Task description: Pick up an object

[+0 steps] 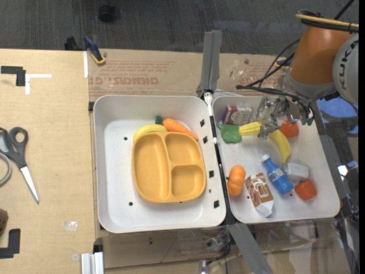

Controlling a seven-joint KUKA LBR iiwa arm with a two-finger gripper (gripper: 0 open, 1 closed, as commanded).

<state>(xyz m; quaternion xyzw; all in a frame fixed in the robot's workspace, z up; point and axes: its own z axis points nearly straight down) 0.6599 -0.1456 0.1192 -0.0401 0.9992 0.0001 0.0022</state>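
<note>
Gripper (267, 124) near right bin's (325, 210) far rim — among crowded toys.

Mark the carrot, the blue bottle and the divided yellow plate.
carrot (179, 127), camera view, middle of its orange body.
blue bottle (278, 176), camera view, label at mid-body.
divided yellow plate (149, 165), camera view, floor of its large compartment.

Left bin (108, 170): yellow tray (169, 167) fills the middle, bare floor around it
Right bin (328, 170): crowded, toys close together with small gaps
Bare spot: right bin's near right corner, past the red block (306, 189)
</note>
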